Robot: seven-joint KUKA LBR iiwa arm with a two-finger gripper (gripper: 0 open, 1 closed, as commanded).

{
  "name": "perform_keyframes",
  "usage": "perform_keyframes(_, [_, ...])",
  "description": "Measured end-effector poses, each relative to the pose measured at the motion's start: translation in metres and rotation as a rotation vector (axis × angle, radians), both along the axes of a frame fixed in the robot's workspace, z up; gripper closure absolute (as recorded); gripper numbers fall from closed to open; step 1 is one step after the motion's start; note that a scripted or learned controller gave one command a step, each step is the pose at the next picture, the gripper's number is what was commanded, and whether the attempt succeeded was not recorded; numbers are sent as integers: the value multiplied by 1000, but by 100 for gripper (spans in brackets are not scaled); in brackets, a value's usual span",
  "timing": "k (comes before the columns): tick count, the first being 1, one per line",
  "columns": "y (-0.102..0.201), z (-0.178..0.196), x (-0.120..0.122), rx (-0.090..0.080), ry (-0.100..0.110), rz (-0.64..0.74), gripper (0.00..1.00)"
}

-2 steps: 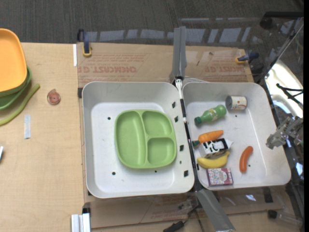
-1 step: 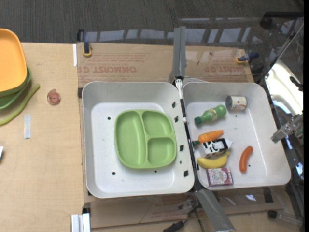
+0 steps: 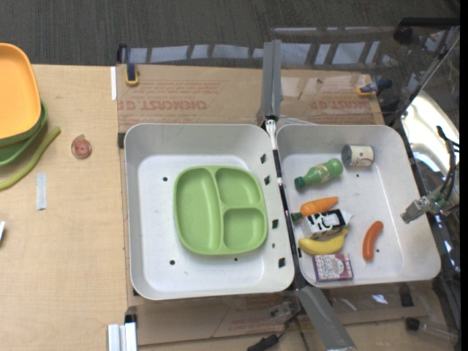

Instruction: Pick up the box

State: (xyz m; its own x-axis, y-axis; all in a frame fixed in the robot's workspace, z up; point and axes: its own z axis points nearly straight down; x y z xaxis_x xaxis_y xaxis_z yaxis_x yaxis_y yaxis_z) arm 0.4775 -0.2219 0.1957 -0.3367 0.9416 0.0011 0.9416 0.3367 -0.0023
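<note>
Right bin [image 3: 395, 262]: banana [image 3: 322, 244] overlaps box [image 3: 333, 267].

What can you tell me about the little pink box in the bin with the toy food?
The box is small, flat and rectangular, pinkish-purple with a pale printed front too small to read. It looks like cardboard. It lies flat on the floor of the right bin, near the front edge, slightly turned. The banana lies just behind it, touching or nearly touching its top edge; I cannot tell which. Nothing is holding it.
</note>
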Motion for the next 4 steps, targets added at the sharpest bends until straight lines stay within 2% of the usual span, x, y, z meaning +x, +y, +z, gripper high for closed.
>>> perform_keyframes(1, [0,66,1,-3,-3,-257,100])
perform_keyframes(2, [0,49,13,-3,1,-560,100])
perform_keyframes(3, [8,53,0,-2,0,-405,100])
perform_keyframes(4, [5,-3,0,-1,1,-224,100])
